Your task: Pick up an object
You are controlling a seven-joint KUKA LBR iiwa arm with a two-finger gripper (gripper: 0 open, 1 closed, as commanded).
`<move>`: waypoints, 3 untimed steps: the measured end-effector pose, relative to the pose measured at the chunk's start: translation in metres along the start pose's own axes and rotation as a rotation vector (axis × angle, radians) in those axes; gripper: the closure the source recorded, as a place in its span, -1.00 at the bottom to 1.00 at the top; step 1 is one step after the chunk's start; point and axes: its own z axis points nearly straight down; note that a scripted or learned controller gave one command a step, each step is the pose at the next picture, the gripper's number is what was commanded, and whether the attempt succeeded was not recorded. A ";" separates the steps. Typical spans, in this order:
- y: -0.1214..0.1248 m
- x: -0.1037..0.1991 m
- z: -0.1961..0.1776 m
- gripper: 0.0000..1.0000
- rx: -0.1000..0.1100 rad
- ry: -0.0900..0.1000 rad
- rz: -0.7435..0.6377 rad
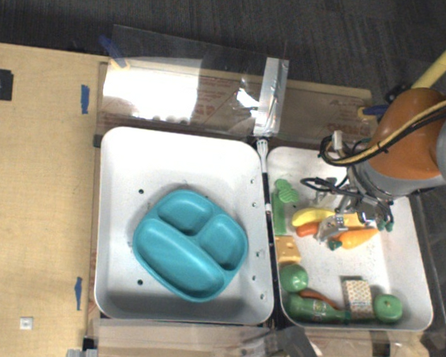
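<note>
in right bin (415, 269), hand (336, 229), crowded toys (313, 304)

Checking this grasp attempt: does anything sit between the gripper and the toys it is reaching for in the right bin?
Nothing visible does. The gripper hangs right over the banana and carrot in the right bin, with no other item across them. Whether it touches either cannot be told from this slant.

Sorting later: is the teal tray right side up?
Right side up: the teal tray shows its three open compartments, lying in the left bin.
</note>
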 end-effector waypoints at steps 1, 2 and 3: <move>0.033 0.056 -0.001 1.00 -0.004 0.016 0.011; -0.016 0.038 -0.179 1.00 0.002 0.004 -0.107; -0.015 0.040 -0.174 -1.00 -0.003 0.013 -0.109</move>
